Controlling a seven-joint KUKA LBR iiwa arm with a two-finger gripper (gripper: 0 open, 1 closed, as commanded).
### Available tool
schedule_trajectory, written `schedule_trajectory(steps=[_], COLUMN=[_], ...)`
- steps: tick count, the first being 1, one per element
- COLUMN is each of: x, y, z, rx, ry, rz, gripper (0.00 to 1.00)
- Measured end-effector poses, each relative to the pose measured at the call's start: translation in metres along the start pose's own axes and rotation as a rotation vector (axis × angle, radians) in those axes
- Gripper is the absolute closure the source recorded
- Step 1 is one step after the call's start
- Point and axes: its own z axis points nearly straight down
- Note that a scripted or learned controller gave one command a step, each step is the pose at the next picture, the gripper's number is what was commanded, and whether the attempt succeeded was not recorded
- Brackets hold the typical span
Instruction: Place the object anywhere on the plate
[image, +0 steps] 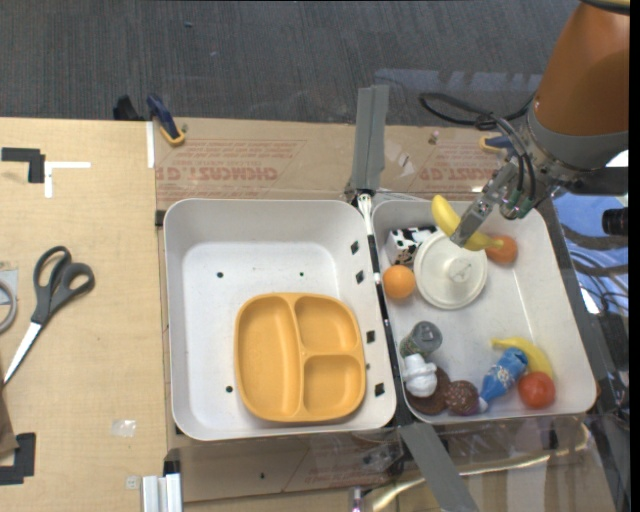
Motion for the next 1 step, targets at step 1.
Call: schedule_trajectory(steps=[1], x=[0.096], y=[-0.0012], z=[0.0389], rx=[0.0], ry=[0.002], rz=[-0.044], gripper=[1.0])
